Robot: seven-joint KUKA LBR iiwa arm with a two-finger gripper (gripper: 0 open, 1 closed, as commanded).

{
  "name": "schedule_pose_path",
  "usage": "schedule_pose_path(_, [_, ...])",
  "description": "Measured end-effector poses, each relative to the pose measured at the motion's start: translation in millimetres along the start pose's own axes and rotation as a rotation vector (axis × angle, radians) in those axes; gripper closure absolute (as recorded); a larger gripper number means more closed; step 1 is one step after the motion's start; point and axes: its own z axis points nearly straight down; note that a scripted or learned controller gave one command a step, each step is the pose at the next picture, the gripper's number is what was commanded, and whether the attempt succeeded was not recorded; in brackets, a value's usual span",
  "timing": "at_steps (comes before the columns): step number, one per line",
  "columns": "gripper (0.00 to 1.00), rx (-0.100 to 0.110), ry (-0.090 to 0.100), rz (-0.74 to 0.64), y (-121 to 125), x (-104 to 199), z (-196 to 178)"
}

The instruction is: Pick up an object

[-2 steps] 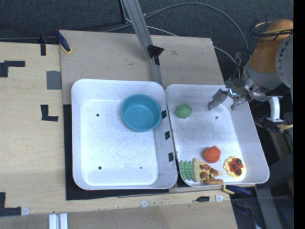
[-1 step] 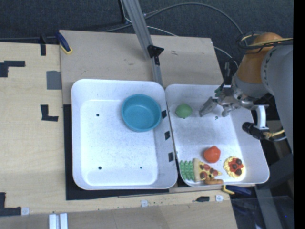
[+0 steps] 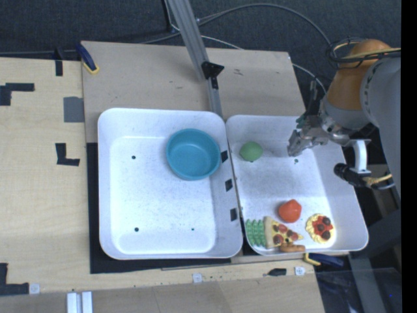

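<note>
pizza slice (image 3: 281, 235): near rim of right bin (image 3: 342, 204), beside a green ridged piece (image 3: 255, 231); untouched.
round fruit-topped piece (image 3: 320, 227): near-right corner, same bin; untouched.
red tomato-like obj (image 3: 290, 210): just behind the pizza, loose on bin floor.
green ball (image 3: 251, 151): far-left part of right bin, near the divider; nearest obj to the tool but apart from it.
gripper (image 3: 299, 145): over far part of right bin, tip pointing down-left; nothing visible in it. Jaws: too small/blurred, can't tell open or closed.
blue bowl (image 3: 193, 154): left bin (image 3: 124, 175), far half, well apart from arm.
progress: early, by my read. No obj lifted; grasp + lift both left.
</note>
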Motion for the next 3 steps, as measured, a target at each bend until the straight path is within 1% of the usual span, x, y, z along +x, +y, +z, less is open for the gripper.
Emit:
schedule_pose_path(1, [1.00,-0.004,0.000,0.001,5,9,-48])
schedule_pose_path(2, [1.00,-0.003,0.000,0.001,6,9,-87])
schedule_pose_path(3, [1.00,-0.001,0.001,-0.002,-2,56,-97])
